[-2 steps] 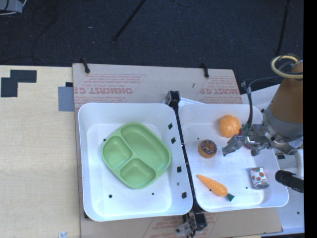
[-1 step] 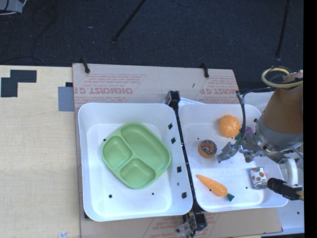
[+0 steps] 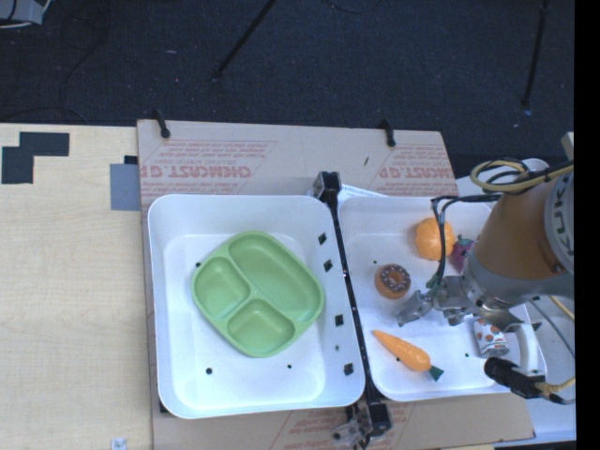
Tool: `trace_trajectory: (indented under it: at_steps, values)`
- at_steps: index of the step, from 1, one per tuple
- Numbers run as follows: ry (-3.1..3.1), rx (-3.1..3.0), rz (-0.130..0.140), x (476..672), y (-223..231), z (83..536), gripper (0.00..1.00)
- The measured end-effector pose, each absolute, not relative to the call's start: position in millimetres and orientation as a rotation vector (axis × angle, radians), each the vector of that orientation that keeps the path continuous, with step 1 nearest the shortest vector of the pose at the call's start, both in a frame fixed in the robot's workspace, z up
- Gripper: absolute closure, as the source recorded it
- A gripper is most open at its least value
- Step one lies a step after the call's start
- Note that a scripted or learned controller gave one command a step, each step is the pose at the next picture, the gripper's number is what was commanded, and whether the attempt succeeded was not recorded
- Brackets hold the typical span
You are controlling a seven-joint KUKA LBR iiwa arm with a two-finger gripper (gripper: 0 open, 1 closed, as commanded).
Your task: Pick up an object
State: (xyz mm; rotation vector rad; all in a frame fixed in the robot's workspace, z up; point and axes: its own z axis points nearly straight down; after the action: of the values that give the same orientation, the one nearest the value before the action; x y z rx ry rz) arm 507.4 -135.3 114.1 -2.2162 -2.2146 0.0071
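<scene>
The right bin (image 3: pixel 375 242) holds a toy carrot (image 3: pixel 405 351) near its front, a brown chocolate donut (image 3: pixel 393 279) in the middle and an orange fruit (image 3: pixel 432 238) toward the back. A small purple item (image 3: pixel 461 249) peeks out beside the orange. My gripper (image 3: pixel 419 307) reaches in from the right, just right of the donut and above the carrot. Its fingers stand apart with nothing between them. A small white can with red print (image 3: pixel 491 338) lies under the arm at the bin's right side.
The left bin (image 3: pixel 178 251) carries a green divided plate (image 3: pixel 258 292). A black divider (image 3: pixel 339 289) runs between the two bins. Cables loop over the arm's orange band (image 3: pixel 506 172) at the right. Cardboard (image 3: pixel 281 157) lies under the bins' back edge.
</scene>
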Motion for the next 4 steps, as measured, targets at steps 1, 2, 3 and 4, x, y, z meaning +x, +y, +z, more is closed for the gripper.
trace_trajectory:
  at_steps: [1,2,3,4]
  values:
    - [-2.210,-2.225,0.004,508.4,-136.9,127.7,1.00]
    - [-2.224,-2.222,-0.003,508.9,-135.7,190.7,1.00]
    - [-2.224,-2.223,-0.003,513.7,-139.9,252.6,1.00]
    - [-2.222,-2.221,0.000,513.9,-140.8,271.8,1.00]
